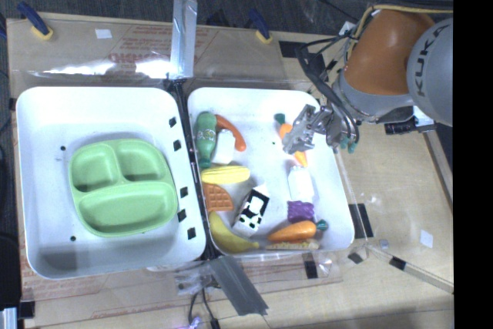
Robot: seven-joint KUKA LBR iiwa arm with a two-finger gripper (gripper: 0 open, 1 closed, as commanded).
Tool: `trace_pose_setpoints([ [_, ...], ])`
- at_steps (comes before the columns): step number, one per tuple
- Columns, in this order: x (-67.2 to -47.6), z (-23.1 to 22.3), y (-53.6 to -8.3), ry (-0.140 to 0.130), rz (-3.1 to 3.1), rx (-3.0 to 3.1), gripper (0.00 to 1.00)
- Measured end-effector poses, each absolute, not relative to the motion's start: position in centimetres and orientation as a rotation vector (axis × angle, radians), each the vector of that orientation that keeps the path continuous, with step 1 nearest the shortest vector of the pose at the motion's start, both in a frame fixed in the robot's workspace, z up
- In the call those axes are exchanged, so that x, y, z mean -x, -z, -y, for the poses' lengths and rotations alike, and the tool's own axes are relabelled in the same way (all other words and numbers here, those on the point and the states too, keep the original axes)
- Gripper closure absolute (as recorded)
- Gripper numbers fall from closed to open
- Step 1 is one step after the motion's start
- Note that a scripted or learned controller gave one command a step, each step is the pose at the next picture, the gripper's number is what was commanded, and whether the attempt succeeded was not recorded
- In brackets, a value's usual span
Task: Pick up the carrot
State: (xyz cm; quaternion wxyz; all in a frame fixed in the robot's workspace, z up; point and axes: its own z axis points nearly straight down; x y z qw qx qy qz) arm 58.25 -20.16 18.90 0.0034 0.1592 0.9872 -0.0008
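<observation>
A small orange carrot (284, 129) with a green top lies in the right bin (254, 99), near its right wall. My gripper (299, 139) hangs right over its middle and hides that part; the orange tip (300, 159) pokes out below it. A second, larger carrot (293, 231) with a green top lies along the bin's front edge. The arm's orange band (385, 50) is up at the right.
The right bin also holds a green cucumber (206, 136), an orange pepper (233, 132), corn (225, 175), a waffle (218, 198), a banana (227, 238), a black-and-white cube (251, 210), a white bottle (300, 183) and a purple eggplant (300, 209). A green divided plate (121, 185) sits in the left bin (38, 112).
</observation>
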Motion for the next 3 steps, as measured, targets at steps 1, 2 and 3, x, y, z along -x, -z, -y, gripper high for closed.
trace_pose_setpoints([
  [1, -48.5, 15.1, -19.6, -0.001, -3.047, -0.769, 1.00],
  [2, -47.8, 16.9, -24.3, 0.002, -3.101, -0.475, 1.00],
  [3, -47.8, 16.8, -24.3, 0.002, -3.102, -0.476, 0.00],
])
